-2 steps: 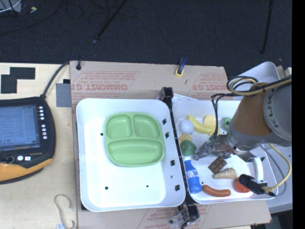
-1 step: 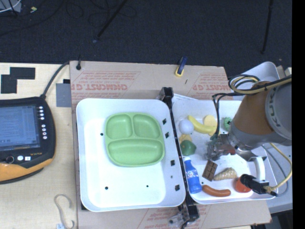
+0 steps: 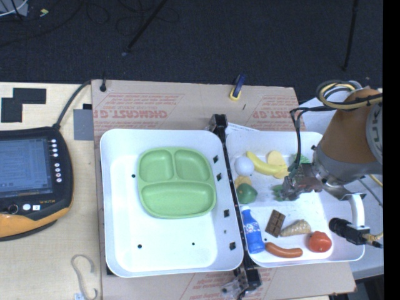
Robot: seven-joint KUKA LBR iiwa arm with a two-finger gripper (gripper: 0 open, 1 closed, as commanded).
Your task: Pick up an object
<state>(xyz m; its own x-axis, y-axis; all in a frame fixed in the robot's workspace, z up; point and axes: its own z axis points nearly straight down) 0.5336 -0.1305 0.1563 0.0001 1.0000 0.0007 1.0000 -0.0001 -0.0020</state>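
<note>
The desk (image 3: 37,242) carries a cardboard sheet (image 3: 187,105) on which two shallow white bins sit side by side. The left bin (image 3: 119,230) holds a green divided plate (image 3: 176,183), lying flat near its middle. The right bin (image 3: 284,264) holds a scatter of toy foods. The grey arm (image 3: 350,142) reaches in from the right and leans down over this bin, its tool (image 3: 295,185) low among the items at the bin's centre; whether its fingers are apart or closed cannot be told, and nothing can be seen between them. On the desk at far left lies a control pendant (image 3: 28,180) with a screen. Within the right bin, a yellow banana (image 3: 265,163) lies near the back with a white ball (image 3: 244,165) just beside it and a green vegetable (image 3: 246,194) in front. Nearer the front edge sit a blue bottle (image 3: 252,231), a brown chocolate bar (image 3: 275,223), a cone (image 3: 295,229), a sausage (image 3: 284,250) and a red tomato (image 3: 319,241).
</note>
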